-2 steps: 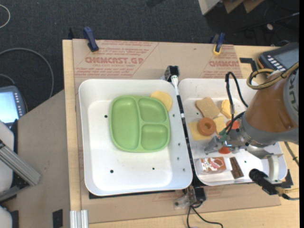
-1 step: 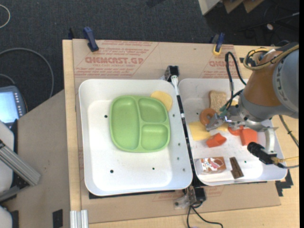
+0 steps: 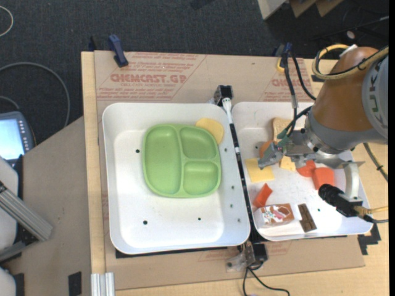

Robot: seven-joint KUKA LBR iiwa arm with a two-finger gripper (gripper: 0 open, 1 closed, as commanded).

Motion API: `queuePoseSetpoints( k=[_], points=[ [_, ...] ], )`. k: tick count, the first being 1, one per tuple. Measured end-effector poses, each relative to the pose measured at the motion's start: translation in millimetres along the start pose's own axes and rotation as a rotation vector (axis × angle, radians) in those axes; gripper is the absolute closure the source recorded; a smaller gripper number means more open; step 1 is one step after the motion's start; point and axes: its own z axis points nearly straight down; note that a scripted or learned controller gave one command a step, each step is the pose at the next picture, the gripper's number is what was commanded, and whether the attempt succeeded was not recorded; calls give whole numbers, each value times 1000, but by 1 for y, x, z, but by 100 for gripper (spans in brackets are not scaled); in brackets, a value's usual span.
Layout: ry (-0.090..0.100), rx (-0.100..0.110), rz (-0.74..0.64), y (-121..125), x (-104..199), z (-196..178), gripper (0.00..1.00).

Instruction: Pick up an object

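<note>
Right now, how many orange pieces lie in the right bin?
3: one wedge near the bin's left wall, one block under the arm, one small piece by the gripper. The arm may hide others.

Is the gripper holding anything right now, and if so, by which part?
Cannot be told. The gripper is low in the right bin, just above the yellow block, but the slanted view does not show anything between its fingertips.
</note>
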Motion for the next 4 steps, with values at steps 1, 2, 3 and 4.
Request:
queuePoseSetpoints(
  k=[1, 2, 3, 4],
  points=[
    [3, 13, -1, -40, 86, 7, 0],
    [-2, 8, 8, -38, 80, -4, 100],
    [-2, 7, 8, -37, 81, -14, 100],
    [0, -9, 4, -36, 89, -149, 100]
  ],
)
